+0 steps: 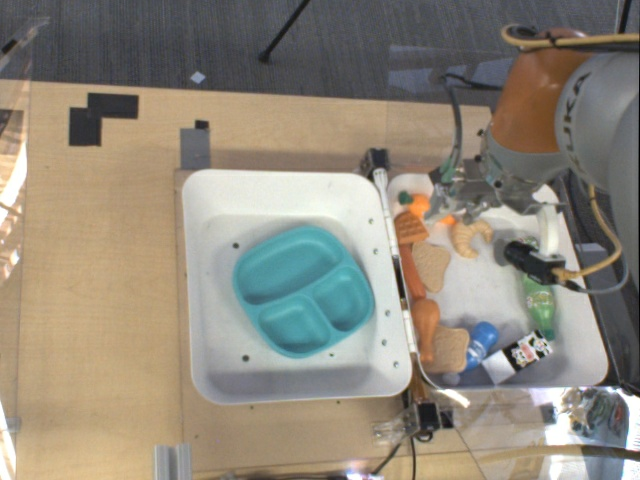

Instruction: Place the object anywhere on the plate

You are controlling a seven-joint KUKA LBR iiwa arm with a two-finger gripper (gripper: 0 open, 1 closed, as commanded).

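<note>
Two shallow white bins sit side by side on the wooden bench, seen from the one camera above. Part of the maker's lettering, "KU", reads in dark letters on the grey arm [600,98] near its orange band; the small black-and-white carton [527,350] carries a print too small to read, and so does the green bottle [541,308]. The arm comes in from the right and bends down over the far end of the right bin [590,363], its wrist pointing downward with the pincer [462,200] low among the toy food. How far the pincer stands open cannot be told, and nothing can be seen between its tips. Just beside it, toward the camera, lies a croissant [470,236]; left of it are an orange piece [417,206] and a slice of bread [431,266]. Farther toward the camera lie another bread slice [450,346] and a blue object [482,338]. Well to the pincer's left, the teal divided plate [300,290] lies in the left bin [215,368].
</note>
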